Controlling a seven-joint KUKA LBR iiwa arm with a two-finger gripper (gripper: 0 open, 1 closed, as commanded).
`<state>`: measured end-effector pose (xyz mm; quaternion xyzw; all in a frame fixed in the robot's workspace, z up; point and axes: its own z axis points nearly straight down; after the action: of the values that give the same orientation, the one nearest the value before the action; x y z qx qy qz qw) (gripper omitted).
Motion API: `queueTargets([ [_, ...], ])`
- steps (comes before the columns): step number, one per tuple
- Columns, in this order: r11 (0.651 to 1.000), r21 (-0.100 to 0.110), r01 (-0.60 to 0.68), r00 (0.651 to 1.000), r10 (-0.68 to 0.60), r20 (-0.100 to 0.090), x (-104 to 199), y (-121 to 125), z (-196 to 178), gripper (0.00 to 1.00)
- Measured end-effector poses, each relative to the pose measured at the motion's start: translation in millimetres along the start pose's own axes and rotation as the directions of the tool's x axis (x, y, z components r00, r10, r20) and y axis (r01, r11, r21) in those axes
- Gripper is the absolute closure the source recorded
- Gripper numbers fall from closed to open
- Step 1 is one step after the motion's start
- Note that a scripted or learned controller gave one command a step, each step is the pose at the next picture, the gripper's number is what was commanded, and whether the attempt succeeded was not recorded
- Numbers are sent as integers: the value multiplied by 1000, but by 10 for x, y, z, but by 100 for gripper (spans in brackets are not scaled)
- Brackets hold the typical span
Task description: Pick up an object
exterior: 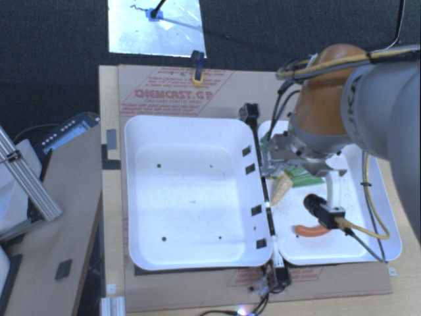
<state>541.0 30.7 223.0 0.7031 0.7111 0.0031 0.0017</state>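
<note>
Your claw [289, 166] sits low over the right bin [381, 242], can't tell its grip state. Yellowish cone [281, 188] lies at its 6 o'clock, green piece [304, 176] beside it, orange thing [308, 230] further down.

**Surroundings of the Work Area**

A brown cardboard sheet printed with red lettering [174, 92] lies flat on the desk under the bins. A yellow-and-black clamp [197, 68] sits at its far edge. Beyond it, a shiny square metal plate [155, 17] rests on dark carpet. To the left stand a grey handheld control pendant [66, 131] and a ribbed aluminium rail [26, 180], tilted.
</note>
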Motion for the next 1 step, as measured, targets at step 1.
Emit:
queueTargets([
  [1, 1000, 11, -5, 1000, 5, 0, 361, -568, 402, 100],
])
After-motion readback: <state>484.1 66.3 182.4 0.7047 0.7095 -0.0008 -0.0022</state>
